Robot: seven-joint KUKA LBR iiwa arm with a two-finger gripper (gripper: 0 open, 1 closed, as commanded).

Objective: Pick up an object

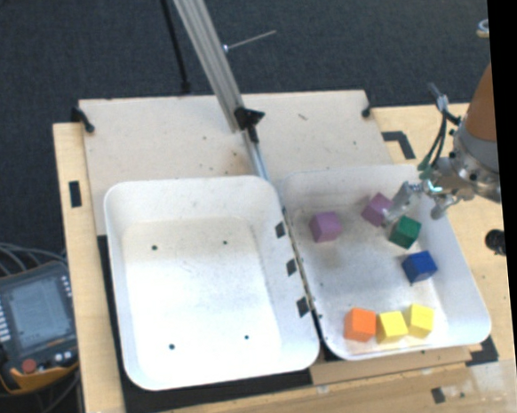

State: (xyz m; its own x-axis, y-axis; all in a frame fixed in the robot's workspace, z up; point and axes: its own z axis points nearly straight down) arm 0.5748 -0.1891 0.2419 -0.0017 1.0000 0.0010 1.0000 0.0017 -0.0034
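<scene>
The right bin (458, 257) holds several small cubes. Two purple cubes lie toward its back, one (325, 226) on the left and one (376, 208) further right. A green cube (406, 231) sits just in front of the second, and a blue cube (419, 266) lies below the green one. Along the front wall stand an orange cube (360, 324) and two yellow cubes (393, 325) (421, 318). My gripper (421, 202) hangs over the bin's back right, just above and right of the green cube. It is open with nothing between its fingers.
The left bin (120, 257) stands beside the right one, and their walls meet at mid-bench. A slanted metal strut (216, 62) runs down from the top to the bins' back edge. A control pendant (31, 317) lies off the bench at left.
</scene>
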